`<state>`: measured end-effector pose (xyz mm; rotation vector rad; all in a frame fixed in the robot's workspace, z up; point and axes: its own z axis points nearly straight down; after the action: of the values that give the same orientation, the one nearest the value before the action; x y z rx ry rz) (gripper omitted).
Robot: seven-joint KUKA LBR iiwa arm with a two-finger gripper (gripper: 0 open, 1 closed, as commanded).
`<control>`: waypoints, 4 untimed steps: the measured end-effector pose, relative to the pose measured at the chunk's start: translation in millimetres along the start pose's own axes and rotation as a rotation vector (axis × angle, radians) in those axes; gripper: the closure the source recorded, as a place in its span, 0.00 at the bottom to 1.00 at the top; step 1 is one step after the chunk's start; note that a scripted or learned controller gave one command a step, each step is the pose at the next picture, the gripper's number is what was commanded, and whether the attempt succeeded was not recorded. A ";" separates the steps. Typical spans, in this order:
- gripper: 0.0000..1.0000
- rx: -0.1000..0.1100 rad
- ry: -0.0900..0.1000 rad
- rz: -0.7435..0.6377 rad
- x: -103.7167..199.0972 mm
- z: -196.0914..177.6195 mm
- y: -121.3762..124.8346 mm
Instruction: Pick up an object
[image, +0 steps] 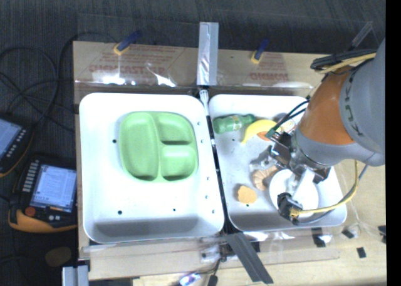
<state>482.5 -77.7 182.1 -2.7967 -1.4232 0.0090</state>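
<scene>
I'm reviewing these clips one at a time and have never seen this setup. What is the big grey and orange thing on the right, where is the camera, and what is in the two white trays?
The camera hangs above the bench, looking down at a slant. The grey and orange shape is a robot arm reaching in from the right; its end effector is low over the right bin. Whether it holds anything cannot be told. The left bin contains a green divided tray. The right bin contains a green bottle, a yellow banana-like item, a small orange piece, a tan item and a white round object, partly under the arm.
</scene>
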 end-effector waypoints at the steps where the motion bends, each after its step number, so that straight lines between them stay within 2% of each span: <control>1: 0.00 0.000 0.000 0.000 0.0 0.0 0.0; 2: 0.00 -0.002 0.000 -0.191 -1.3 37.7 55.1; 3: 0.00 -0.003 0.000 -0.320 28.9 -37.2 42.1; 4: 0.00 -0.002 -0.001 -0.173 38.2 32.1 91.4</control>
<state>578.7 -100.6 149.4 -2.6650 -1.6608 0.0078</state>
